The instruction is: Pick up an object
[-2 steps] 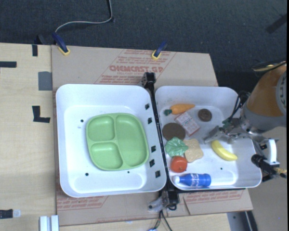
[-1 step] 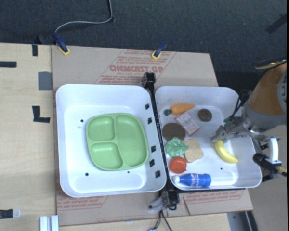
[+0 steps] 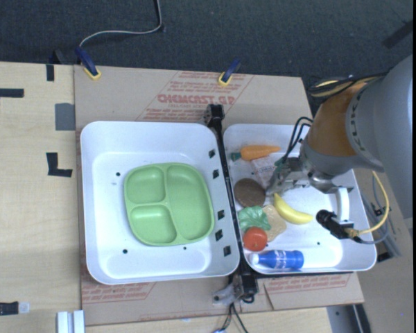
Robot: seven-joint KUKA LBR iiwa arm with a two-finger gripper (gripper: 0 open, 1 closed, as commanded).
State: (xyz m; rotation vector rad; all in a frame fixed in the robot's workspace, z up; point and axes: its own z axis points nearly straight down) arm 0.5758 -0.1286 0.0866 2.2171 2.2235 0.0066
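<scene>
The right bin (image 3: 347, 259) holds an orange carrot (image 3: 259, 151), a brown round object (image 3: 249, 192), a yellow banana (image 3: 292, 211), a green leafy piece (image 3: 253, 218), a red tomato (image 3: 255, 239) and a blue bottle (image 3: 279, 259) lying on its side. My gripper (image 3: 280, 177) is low in this bin, just above the banana's upper end and right of the brown object. Nothing shows clearly between its fingers. The wrist above hides much of it.
The left bin (image 3: 100, 151) holds a green divided plate (image 3: 169, 204). A black divider (image 3: 220, 179) runs between the bins. The grey arm with its orange band (image 3: 336, 127) covers the right bin's far right side. Cables (image 3: 374, 220) loop beside the wrist.
</scene>
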